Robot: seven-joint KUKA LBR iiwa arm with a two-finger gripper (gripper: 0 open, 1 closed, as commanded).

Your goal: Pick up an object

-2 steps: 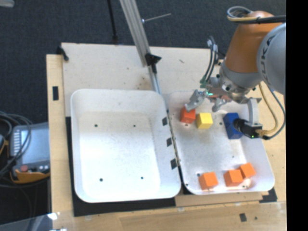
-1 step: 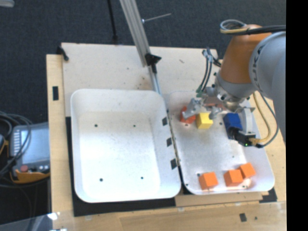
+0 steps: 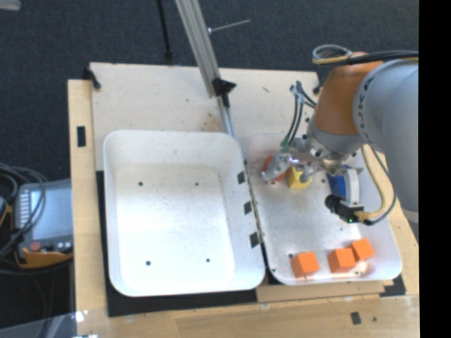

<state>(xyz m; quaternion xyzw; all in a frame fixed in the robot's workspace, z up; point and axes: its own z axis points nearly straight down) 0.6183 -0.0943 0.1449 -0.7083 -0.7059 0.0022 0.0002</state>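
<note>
Three orange blocks [image 3: 332,259] lie along the right bin's [image 3: 282,210] near edge while the gripper [image 3: 289,171], low beside a yellow block [image 3: 299,179], seemingly approaches a grasp; finger state unclear.

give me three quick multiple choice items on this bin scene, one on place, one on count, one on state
1. Where are the orange blocks?
A. left bin
B. right bin, near edge
C. on the floor

2. How many orange blocks sit there?
A. one
B. three
C. five

3. Where is the gripper?
A. over the right bin by a yellow object
B. over the left bin
C. off the bench

Answers:
1 B, the orange blocks lie along the right bin near edge.
2 B, three show.
3 A, the gripper is beside the yellow object.
</note>
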